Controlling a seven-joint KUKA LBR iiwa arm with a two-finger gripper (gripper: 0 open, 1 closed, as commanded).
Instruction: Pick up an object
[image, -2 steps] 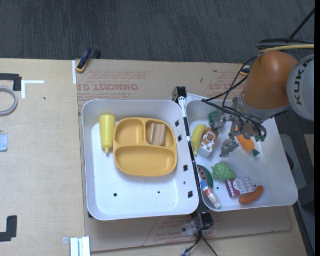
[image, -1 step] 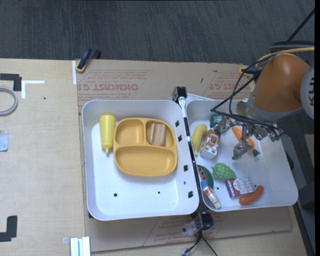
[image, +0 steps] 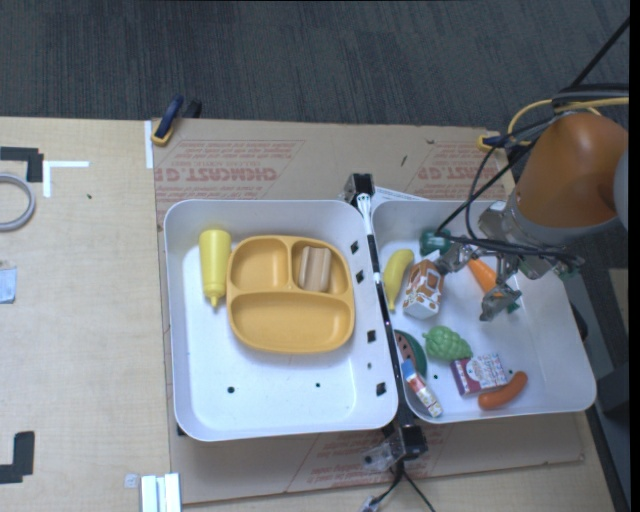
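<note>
My gripper (image: 479, 283) hangs low over the back of the right bin (image: 560, 385), under the orange band of the arm. Its fingers (image: 499, 301) stand open and apart. An orange carrot (image: 482, 274) lies between them; I cannot tell if they touch it. Just left of the gripper stands a small brown and white carton (image: 423, 288), with a yellow banana (image: 397, 274) beyond it. Nearer the front lie a green broccoli (image: 447, 344), a red and white box (image: 480, 373) and a red sausage (image: 502, 391).
The left bin (image: 270, 400) holds a yellow divided plate (image: 291, 310) with a tan block (image: 315, 267) in one compartment, and a yellow bottle (image: 213, 263) beside it. A watermelon slice (image: 408, 352) and a tube (image: 422, 392) lie along the right bin's left wall.
</note>
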